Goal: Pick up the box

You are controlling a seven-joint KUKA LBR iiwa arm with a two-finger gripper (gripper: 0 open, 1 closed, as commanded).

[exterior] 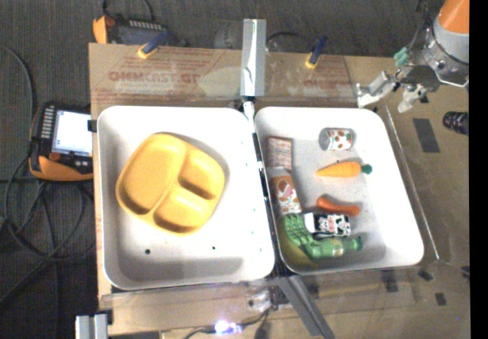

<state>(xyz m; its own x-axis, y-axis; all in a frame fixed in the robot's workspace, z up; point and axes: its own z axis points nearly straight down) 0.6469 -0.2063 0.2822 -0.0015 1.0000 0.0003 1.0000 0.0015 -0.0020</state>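
Note:
Three small cartons lie in the right bin (396,177). A pale pink box (279,152) rests flat against the bin's left wall, an orange printed box (286,194) lies just below it, and a black-and-white box (329,223) sits nearer the front. My gripper (390,92) hovers beyond the bin's far right corner, above the bench and well away from all the boxes. Its fingers (373,88) stand open with nothing between them.
The right bin also holds a small can (337,139), a toy carrot (343,170), a red pepper (336,206) and a green object (320,244) under the black-and-white box. A yellow divided plate (174,181) lies in the left bin (114,254). A metal post (253,55) rises behind the bins.

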